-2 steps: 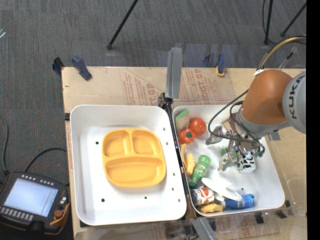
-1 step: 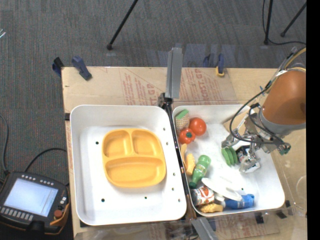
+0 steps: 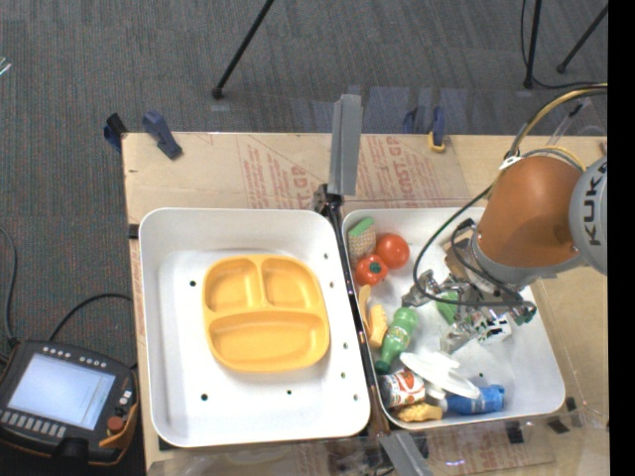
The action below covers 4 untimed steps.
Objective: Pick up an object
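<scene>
The right bin (image 3: 536,370) holds several small objects: a red tomato (image 3: 393,250), a red pepper (image 3: 370,270), a green bottle (image 3: 397,332), a yellow corn piece (image 3: 378,322), a white disc (image 3: 434,373), a blue bottle (image 3: 474,401) and a can (image 3: 401,389). My gripper (image 3: 466,317) hangs low over the middle of this bin, right of the green bottle and above the white disc. A green thing (image 3: 446,303) shows beside the fingers. Whether anything sits between them is hidden.
The left bin (image 3: 169,266) holds a yellow divided plate (image 3: 266,312). A grey post (image 3: 344,152) stands at the back between the bins. A teach pendant (image 3: 62,397) lies at the lower left, off the bench. Clamps sit along the bench's far edge.
</scene>
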### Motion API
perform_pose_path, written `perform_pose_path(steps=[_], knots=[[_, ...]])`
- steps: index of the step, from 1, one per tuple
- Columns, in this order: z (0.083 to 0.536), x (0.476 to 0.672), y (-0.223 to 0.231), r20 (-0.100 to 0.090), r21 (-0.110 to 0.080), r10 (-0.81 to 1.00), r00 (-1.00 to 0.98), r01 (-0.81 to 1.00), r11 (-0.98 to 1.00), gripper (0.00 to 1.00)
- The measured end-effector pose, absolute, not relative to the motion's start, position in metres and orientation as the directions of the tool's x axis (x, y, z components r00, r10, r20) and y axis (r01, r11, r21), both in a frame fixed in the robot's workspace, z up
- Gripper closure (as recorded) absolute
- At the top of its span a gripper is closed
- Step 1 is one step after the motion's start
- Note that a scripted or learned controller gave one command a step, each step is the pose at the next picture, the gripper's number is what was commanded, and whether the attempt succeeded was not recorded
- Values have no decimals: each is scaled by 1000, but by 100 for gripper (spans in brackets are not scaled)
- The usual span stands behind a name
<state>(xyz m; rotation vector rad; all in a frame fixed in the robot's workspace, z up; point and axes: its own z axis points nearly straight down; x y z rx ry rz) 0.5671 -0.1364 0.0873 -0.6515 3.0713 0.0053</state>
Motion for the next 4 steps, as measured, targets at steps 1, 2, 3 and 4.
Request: perform_pose_path(steps=[1,2,3,4], knots=[[88,621,-130,-4,1,-553,-833,-553,833,0],[88,565,-201,-1,0,-580,-815,-580,815,0],[98,568,-197,-8,1,-584,-812,-584,812,100],[98,567,-197,-7,2,-584,-812,-584,812,0]])
